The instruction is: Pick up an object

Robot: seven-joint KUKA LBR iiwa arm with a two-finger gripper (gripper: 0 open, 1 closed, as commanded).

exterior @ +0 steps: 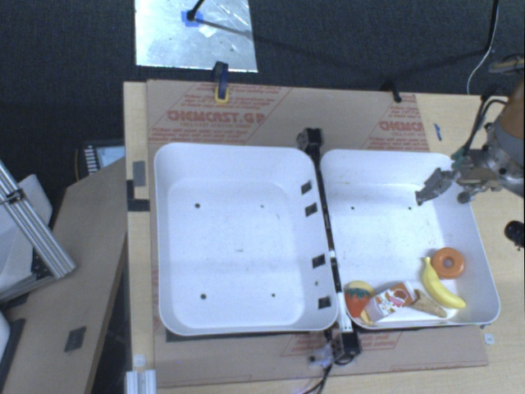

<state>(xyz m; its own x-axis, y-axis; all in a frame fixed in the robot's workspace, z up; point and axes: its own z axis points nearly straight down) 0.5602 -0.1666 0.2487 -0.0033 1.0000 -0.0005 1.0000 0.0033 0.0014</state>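
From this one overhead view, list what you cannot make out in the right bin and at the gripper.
- Gripper: small and dark in the camera view, so open or shut is unclear.
- Arm: cut off by the right edge; only the wrist end shows.
- Packet: print too small to read; it covers part of the orange fruit.
- Brown piece: partly under the banana, too small to identify.
- Orange ring: donut or toy, unclear.

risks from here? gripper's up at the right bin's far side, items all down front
1. The banana, orange ring, packet and round fruit are bunched against the right bin's near wall; a grasp may catch two, or the wall.
2. The gripper sits well away from them, over bare floor; closing here would likely get nothing.
3. The packet lies flat, likely hard to pinch.
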